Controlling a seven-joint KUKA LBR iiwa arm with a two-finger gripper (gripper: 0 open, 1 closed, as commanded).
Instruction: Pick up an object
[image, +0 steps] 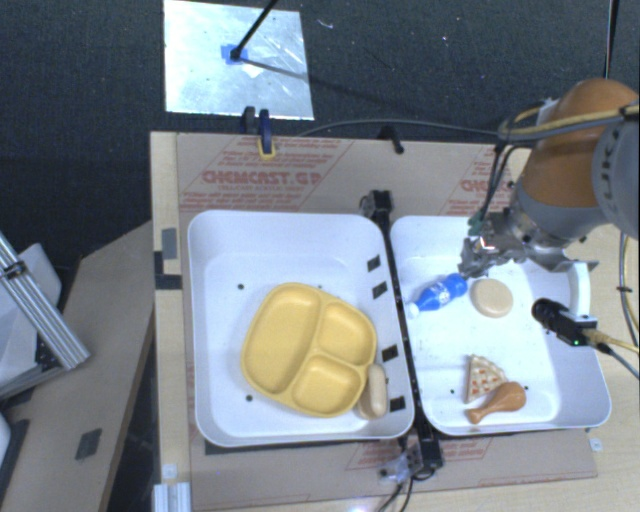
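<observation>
The gripper (478, 255) hangs low over the right bin (590, 395), at the right end of a blue bottle (438, 293) that lies on the bin floor just left and below it; whether they touch, or how the gripper stands, I cannot tell. A round beige disc (492, 298) sits just beside. Nearer the front lie a pizza slice (484, 376) and a drumstick (497, 401).

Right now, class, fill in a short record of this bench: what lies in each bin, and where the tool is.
left bin: yellow divided tray; pale bread roll at the tray's lower right edge
right bin: blue bottle, round beige disc, pizza slice, drumstick
tool: over the right bin, above the bottle's right end
</observation>
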